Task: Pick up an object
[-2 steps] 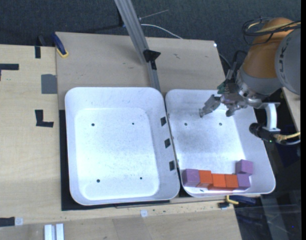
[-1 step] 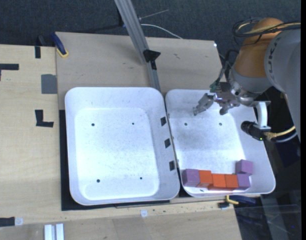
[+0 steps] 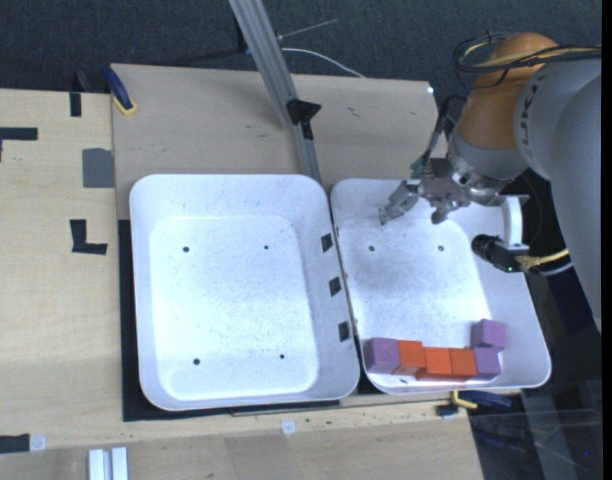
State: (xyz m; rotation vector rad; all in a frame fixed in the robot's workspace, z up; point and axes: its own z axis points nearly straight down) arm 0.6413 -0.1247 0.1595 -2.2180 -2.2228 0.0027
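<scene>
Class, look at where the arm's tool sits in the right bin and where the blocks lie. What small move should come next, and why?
Probably a move toward the near wall of the right bin. The tool hangs with fingers spread at the bin's far end, over bare floor, while the purple and orange blocks sit bunched against the near wall. Nothing is between its fingers, so it should travel before descending.

I have one fixed camera, mounted above the bench [image 3: 46, 268] and looking down at a slant. It sits far enough back that both bins fit whole: the left bin [image 3: 146, 208] around the frame's centre, the right bin [image 3: 531, 353] toward lower right. Dark floor [image 3: 136, 18] runs across the top edge. The arm [image 3: 546, 108] enters from upper right, close to the lens and large.
</scene>
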